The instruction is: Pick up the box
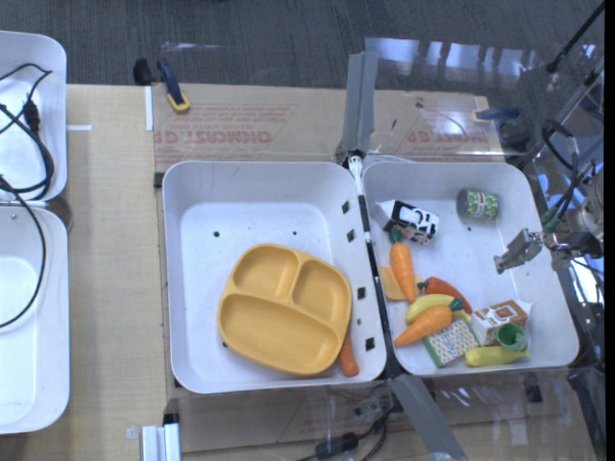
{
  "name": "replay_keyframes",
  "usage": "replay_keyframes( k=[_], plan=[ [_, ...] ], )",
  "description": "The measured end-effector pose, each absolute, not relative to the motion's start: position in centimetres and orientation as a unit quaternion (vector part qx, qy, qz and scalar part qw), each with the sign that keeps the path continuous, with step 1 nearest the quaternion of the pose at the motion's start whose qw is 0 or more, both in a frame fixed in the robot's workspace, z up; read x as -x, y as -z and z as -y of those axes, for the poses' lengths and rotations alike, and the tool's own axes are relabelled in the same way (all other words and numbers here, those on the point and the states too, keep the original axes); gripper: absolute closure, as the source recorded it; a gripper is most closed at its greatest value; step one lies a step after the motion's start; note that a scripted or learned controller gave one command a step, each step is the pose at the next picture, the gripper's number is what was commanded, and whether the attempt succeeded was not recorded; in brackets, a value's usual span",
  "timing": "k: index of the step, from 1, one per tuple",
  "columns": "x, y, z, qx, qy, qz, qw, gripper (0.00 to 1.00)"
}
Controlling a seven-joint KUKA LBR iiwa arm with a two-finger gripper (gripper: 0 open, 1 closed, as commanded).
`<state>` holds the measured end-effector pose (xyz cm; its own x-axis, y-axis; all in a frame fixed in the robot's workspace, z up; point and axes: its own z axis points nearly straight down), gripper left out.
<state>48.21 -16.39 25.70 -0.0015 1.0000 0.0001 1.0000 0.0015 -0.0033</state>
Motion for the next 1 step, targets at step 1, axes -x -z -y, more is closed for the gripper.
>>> replay_keyframes(
  k=[1],
  plan=[
    [-50.18, -9.56, 20.62, 0.719, 0.0003, 0.695, 0.002, 0.00]
  ],
)
